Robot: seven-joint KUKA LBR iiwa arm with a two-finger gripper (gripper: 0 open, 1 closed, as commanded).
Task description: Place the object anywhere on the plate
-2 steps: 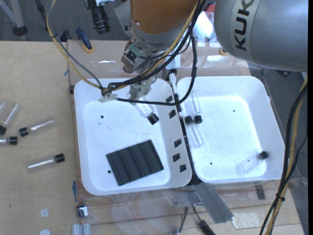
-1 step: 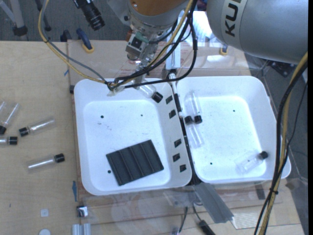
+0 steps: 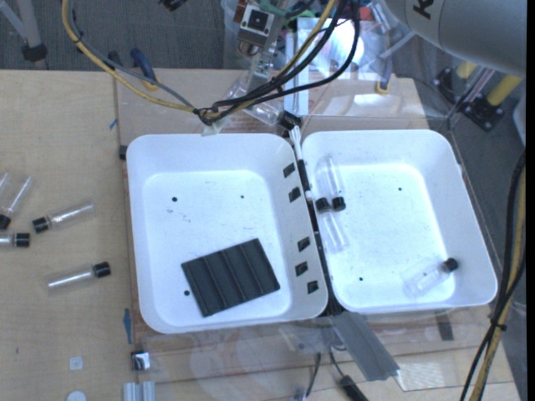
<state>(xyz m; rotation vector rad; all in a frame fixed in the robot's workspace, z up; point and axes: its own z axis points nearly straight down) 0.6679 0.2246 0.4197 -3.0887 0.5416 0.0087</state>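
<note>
Three clear plastic vials with black caps [image 3: 328,176] lie in the right white bin [image 3: 376,140], well apart from the claw [image 3: 266,48] hanging beyond the bins' far edge; whether it is wide or narrow I cannot tell. A dark ribbed rectangular plate [image 3: 231,276] sits in the left white bin [image 3: 209,144].

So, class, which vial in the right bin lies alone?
The vial in its lower right corner; the other two lie together along its left edge.

Ribbed black plate [image 3: 231,276] lies in one bin [image 3: 209,211], vials [image 3: 328,176] in another.
</note>
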